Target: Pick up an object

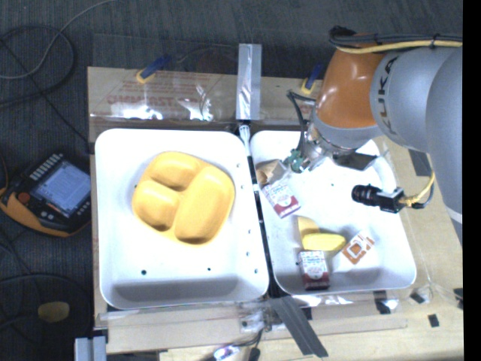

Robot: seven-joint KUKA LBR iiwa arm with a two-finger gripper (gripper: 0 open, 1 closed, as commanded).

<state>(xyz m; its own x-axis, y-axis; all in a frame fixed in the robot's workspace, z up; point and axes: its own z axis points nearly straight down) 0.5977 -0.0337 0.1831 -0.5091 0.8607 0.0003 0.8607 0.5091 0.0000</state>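
My gripper (295, 161) hangs low over the far left part of the right bin (391, 277), under the arm's orange band. Its tip is just above a red and white packet (282, 197) and beside a brown item (267, 172) at the bin's left wall. Further forward lie a yellow wedge (320, 240), a small orange and white box (358, 248) and a dark red packet (314, 269). A big yellow lumpy object (184, 194) rests in the left bin (113, 277).
A black cylinder (373, 195) on a cable juts out over the right bin's middle. A handheld controller (52, 194) lies on the floor at the left. Clear tape and plastic (165, 100) cover the bench behind the bins.
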